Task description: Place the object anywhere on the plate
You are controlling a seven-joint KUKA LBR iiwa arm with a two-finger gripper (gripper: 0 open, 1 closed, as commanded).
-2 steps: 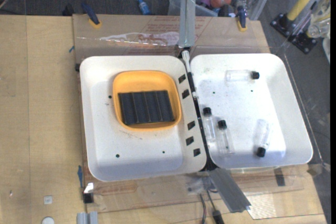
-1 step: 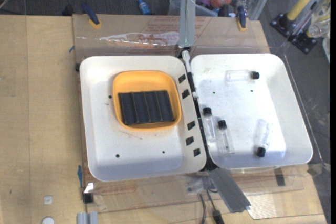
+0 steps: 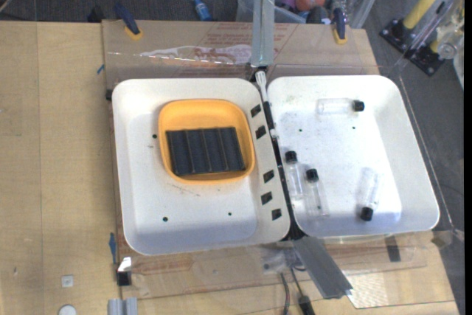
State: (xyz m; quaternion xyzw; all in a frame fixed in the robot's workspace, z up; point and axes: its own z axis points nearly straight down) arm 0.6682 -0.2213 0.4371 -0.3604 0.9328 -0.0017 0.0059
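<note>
Your orange square plate [image 3: 206,114] holding a ribbed black rectangular block [image 3: 205,151] sits in the left white bin [image 3: 133,158], while four clear black-capped plastic vials [image 3: 366,192] lie scattered in the right white bin [image 3: 413,158].

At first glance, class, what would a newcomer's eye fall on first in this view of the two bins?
The orange rounded-square plate in the left white bin draws the eye first, with a dark ribbed rectangular block lying on it. Next come four small clear plastic vials with black caps, scattered across the right white bin.
</note>
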